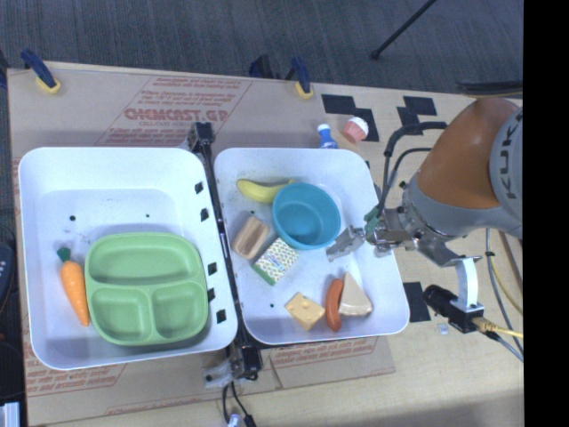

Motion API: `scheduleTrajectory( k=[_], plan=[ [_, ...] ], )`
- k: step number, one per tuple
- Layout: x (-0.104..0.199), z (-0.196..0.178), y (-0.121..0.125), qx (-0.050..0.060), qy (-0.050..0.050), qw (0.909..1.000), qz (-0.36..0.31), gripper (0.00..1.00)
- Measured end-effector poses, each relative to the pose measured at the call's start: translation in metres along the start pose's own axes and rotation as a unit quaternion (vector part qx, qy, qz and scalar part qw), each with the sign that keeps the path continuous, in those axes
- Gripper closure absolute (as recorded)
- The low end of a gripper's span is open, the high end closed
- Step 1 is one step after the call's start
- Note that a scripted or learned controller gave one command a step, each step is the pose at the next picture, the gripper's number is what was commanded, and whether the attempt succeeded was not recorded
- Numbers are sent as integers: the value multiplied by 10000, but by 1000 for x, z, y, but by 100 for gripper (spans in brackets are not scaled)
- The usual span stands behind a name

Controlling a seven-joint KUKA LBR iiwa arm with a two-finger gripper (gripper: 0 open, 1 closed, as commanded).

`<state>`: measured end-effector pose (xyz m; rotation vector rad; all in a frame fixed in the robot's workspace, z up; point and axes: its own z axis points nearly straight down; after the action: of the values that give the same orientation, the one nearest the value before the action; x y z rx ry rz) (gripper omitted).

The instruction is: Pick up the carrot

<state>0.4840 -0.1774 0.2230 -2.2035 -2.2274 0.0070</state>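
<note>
Cardboard-covered bench [178,105], seemingly dark carpet beyond.

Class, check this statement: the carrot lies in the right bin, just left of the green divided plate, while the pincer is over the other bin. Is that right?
One detail is wrong. The camera view shows the carrot in the left bin, not the right one, just left of the green divided plate. The pincer is over the other bin, the right bin.

Carrot [74,290]: orange, green stub top at its far end, tip pointing toward the camera. Lies flat on the left bin floor, just beside the green plate's [147,287] left edge. Well apart from the gripper [345,243], far to its left, across both bins.
</note>
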Motion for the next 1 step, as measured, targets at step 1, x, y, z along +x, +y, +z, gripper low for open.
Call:
scheduleTrajectory(
  k=[1],
  plan=[
    [47,97,-8,32,14,9972,743,0]
  ],
)
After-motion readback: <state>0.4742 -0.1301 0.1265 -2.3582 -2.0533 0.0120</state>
